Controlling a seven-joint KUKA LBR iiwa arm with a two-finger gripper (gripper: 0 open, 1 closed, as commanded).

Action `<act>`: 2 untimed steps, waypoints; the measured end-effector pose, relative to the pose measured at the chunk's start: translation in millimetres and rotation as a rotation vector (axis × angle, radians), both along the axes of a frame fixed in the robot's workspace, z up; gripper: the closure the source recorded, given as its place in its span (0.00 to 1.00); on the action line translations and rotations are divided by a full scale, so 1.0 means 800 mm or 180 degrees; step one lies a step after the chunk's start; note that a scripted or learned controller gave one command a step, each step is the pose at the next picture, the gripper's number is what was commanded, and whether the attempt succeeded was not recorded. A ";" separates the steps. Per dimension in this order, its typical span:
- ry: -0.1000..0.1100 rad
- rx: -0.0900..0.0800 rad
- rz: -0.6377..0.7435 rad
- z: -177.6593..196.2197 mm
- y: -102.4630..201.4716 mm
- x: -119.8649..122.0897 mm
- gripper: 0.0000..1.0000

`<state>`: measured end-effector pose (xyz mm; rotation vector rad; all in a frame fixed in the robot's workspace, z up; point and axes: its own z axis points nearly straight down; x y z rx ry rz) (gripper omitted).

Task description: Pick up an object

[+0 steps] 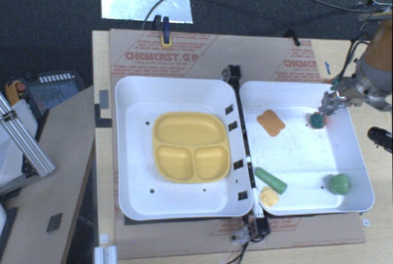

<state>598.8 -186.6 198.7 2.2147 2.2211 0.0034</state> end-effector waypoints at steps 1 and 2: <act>-0.0007 0.0000 0.0004 0.070 0.005 -0.009 1.00; 0.0008 0.0006 0.0014 0.058 0.061 -0.003 1.00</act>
